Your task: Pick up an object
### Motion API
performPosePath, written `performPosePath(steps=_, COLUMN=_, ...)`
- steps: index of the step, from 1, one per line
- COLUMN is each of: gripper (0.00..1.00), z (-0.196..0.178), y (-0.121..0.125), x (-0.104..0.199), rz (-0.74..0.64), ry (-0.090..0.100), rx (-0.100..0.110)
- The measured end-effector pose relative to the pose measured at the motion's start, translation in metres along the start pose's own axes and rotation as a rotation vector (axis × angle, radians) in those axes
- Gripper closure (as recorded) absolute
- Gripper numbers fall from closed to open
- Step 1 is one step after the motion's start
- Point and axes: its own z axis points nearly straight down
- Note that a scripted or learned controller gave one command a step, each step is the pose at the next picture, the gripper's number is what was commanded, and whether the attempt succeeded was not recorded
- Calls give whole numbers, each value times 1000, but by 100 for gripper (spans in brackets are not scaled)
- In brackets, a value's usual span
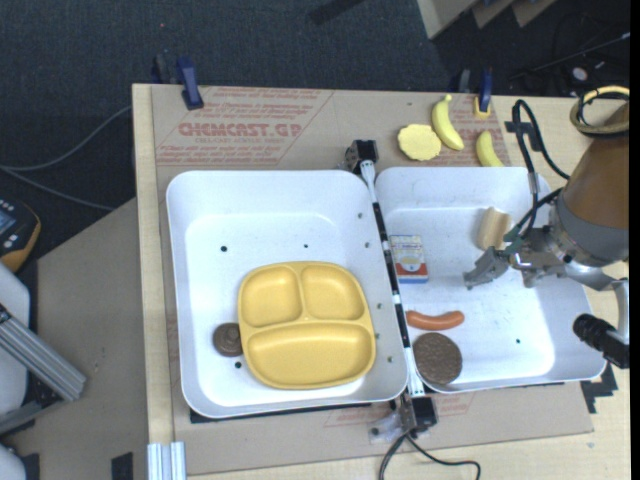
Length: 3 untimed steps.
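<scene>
Gripper (487,270) is hovering low in right bin (520,353), fingers apart, gripping nothing. Nearest candidates: tan block (491,228) just behind, small carton (408,258) further left, hot dog (435,319) and brown disc (438,358) toward front-left.

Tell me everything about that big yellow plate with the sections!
The yellow plate looks like smooth plastic with rounded corners. It has three sections: two small ones at the far side, one wide one at the near side. It lies flat, right side up, in the left white bin, toward its near edge. A round brown disc sits against its left rim.
</scene>
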Motion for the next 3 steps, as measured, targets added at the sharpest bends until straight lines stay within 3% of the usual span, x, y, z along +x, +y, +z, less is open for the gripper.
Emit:
performPosePath(steps=1, gripper=0, z=111, y=82, x=-61, rz=1, ry=-4, rx=-3)
performPosePath(steps=2, gripper=0, z=104, y=148, x=-54, rz=-4, ry=-3, rx=-9)
performPosePath(steps=3, gripper=100, z=93, y=146, x=-54, rz=-3, ry=-4, rx=-7)
